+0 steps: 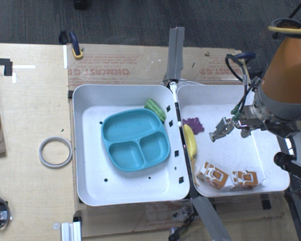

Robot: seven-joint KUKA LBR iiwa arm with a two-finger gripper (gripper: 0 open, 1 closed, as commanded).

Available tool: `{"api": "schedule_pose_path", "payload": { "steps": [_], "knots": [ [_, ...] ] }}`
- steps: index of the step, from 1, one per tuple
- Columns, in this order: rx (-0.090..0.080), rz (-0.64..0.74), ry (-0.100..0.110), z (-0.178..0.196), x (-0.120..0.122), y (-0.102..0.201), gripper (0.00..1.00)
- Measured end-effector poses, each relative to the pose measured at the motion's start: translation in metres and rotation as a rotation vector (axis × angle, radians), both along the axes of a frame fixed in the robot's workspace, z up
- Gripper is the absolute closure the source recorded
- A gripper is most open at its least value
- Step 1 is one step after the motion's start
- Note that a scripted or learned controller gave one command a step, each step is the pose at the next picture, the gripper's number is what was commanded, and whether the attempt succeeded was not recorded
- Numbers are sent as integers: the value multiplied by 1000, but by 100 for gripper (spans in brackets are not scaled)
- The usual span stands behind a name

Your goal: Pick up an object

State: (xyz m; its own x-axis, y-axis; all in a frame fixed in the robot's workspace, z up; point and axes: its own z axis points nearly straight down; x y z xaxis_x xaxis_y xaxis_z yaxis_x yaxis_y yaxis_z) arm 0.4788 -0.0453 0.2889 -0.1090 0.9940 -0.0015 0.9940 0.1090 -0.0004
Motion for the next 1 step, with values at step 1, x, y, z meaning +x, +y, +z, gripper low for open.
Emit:
{"api": "schedule_pose_path", "payload": {
  "steps": [1],
  "knots": [
    [0, -294, 4, -90, 15, 16, 0]
  ]
}}
